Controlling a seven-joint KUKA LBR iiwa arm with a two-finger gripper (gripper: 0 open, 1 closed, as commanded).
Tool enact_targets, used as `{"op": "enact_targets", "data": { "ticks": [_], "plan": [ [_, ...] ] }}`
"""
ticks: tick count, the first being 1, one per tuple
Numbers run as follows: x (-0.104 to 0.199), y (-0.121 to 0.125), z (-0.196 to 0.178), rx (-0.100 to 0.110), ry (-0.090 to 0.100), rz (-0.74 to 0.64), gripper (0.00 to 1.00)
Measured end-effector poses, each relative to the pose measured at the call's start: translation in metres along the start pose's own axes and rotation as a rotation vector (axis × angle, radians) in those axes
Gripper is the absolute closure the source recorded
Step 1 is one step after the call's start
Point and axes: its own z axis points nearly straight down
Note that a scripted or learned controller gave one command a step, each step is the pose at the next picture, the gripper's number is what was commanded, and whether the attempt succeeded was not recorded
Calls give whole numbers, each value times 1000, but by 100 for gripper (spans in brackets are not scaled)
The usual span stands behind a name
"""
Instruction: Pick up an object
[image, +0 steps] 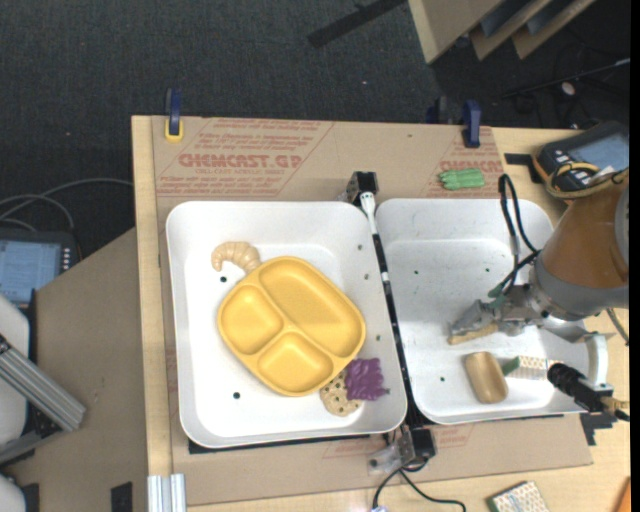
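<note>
The tan block (485, 377) was seen lying in the right bin (440, 240), toward its near edge. The gripper (472, 327) was poised just above and beside the block, apart from it, and nothing was seen between the fingers; whether they were spread or pressed together could not be told. The approach step was judged to be in hand. A descent centred over the block, then a closing, was judged necessary next.

The arm (590, 262) shows a broad orange band above a rounded grey wrist, a black cable (512, 225) looping along its side, and a metal-grey gripper (478, 325) with pale tan fingertips.
</note>
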Motion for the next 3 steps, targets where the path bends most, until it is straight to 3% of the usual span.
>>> {"op": "enact_targets", "data": {
  "ticks": [1, 2, 3],
  "plan": [
    [50, 39, -1, -5, -7, -8, 0],
    [45, 37, -12, -5, -9, -1, 100],
    [166, 47, -130, -14, -2, -15, 100]
  ]
}}
